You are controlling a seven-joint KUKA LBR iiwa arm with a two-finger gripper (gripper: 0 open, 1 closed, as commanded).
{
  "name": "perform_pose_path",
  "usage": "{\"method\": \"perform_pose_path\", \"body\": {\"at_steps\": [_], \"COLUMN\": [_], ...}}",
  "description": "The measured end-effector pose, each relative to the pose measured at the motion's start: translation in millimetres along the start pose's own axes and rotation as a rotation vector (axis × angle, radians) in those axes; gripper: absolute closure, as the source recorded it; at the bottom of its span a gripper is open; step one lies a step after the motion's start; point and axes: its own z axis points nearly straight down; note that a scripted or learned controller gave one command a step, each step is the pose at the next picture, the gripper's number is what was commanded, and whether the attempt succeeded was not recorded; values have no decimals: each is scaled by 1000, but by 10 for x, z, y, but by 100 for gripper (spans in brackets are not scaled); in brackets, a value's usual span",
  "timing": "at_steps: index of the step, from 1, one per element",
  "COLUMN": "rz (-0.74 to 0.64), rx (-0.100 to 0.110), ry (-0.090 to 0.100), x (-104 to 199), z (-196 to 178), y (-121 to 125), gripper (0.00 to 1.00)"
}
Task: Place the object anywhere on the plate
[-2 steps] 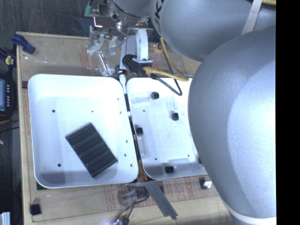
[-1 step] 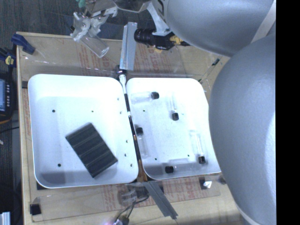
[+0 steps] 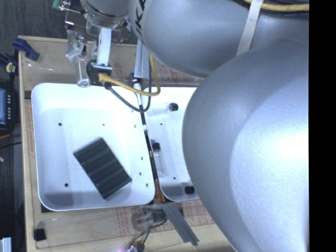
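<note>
A dark grey ribbed rectangular plate (image 3: 102,167) lies flat and askew in the front half of the left bin (image 3: 44,140). Nothing rests on it. My gripper (image 3: 82,67) hangs over the far rim of the left bin, near its back left corner and well away from the plate. In the right bin (image 3: 169,196) a clear tube with a black cap (image 3: 164,108) lies by the far wall. A second slim clear tube (image 3: 157,154) lies beside the divider. The arm's bulk hides most of the right bin.
A yellow cable (image 3: 128,88) loops from the gripper over the bins' back edge. A small black piece (image 3: 189,190) sits at the right bin's front. Metal clamp parts (image 3: 157,220) lie on the wooden bench in front of the bins.
</note>
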Motion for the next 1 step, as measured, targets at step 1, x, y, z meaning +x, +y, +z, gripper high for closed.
{"method": "perform_pose_path", "body": {"at_steps": [1], "rz": [-98], "rx": [-2], "ry": [1], "x": [-1114], "z": [561], "y": [-1082], "gripper": [100]}}
